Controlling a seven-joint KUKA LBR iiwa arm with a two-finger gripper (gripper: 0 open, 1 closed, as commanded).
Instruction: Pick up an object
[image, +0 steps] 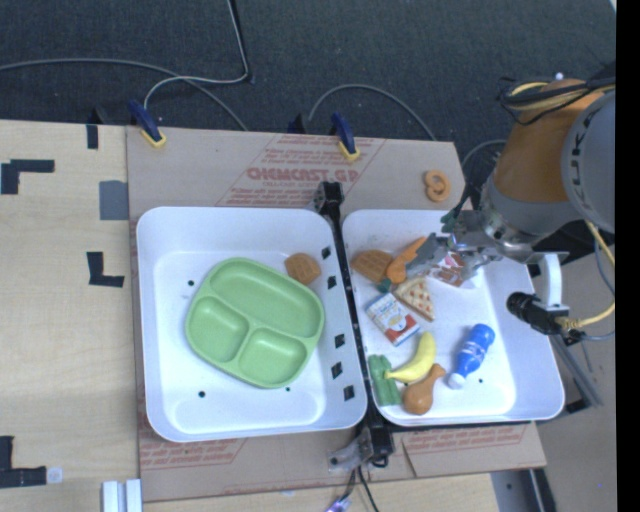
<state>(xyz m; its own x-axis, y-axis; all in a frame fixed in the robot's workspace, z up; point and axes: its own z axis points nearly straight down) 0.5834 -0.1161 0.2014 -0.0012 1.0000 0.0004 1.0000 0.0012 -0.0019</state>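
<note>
Hand (452, 250) of the grey arm hangs low over the right bin (530, 400), near that bin's far edge and toward its right corner, and whether it is wide or narrow I cannot tell, because the dark parts at its tip blur into a small red and white packet (455, 268) lying just under it. Nothing can be seen gripped. From the fixed camera above the worktop, the closest candidate for picking is an orange carrot-like piece (405, 258), lying just beside the hand on the side toward the divider between the bins, its long axis slanting from the far edge down toward that divider. A brown bread-like piece (372, 265) sits next to it against the divider, and a waffle-like wedge (415, 297) lies just nearer the front. Farther toward the front edge of the same bin lie a small carton (392, 317), a banana (417, 358), a blue bottle (471, 352), a drumstick (421, 390) and a green piece (380, 380). In my judgement the coming move turns on a short shift toward the divider, with the hand's closing direction set across the carrot's slant. The left bin (160, 330) holds a green divided plate (255, 322) and a brown lump (302, 267), well apart from the hand.
</note>
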